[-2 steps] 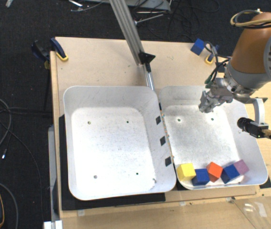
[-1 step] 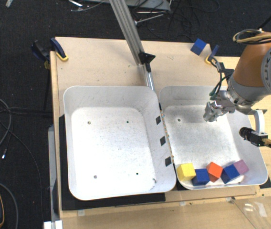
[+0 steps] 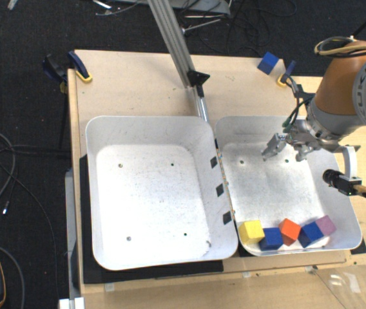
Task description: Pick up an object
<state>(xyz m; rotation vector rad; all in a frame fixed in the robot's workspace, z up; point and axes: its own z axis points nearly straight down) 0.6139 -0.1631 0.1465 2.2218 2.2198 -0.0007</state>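
Camera view, sweeping left to right: black clamp with a yellow tip (image 3: 73, 66) gripping the bench's far left corner. Next, left bin (image 3: 105, 134), white and speckled. Slanting down from the top, a grey metal pole (image 3: 173, 34) ending between the two bins. Then right bin (image 3: 234, 131), with the blocks all crowded along its near rim: yellow block (image 3: 251, 230) first, touching a dark blue block (image 3: 271, 238); orange block (image 3: 290, 230) just beside that, then a second blue block (image 3: 310, 234), and a pale purple block (image 3: 326, 224) hard against the corner. Up at the bench's far edge, outside the bins, a lone blue cube (image 3: 269, 62). Over the right bin's far half, well apart from that row of blocks, gripper (image 3: 288, 147) hanging off the grey-and-orange arm (image 3: 341, 95). Nothing visible between its fingers; spread of the fingers impossible to tell from this angle.
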